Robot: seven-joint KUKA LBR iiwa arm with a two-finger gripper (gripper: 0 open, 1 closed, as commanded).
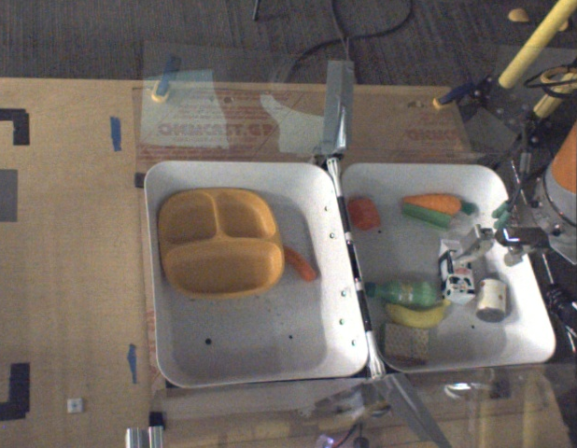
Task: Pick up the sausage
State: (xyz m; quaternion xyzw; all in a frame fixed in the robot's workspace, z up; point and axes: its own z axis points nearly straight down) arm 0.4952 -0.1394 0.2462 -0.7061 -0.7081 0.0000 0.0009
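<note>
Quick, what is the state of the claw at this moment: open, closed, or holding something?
Claw: cannot be told; it hangs over the right bin, far from the sausage in the left bin.

Arm (567, 171) cut off at right edge; gripper (461, 267) too blurry for finger state; sausage (301, 265) partly under plate (218, 241).

text: faint mirrored lettering on cardboard sheet (214, 124) beyond left bin, unreadable | text: similar faded print on cardboard far right (429, 131), unreadable | label: small printed card (459, 276) in right bin, too small to read
</note>
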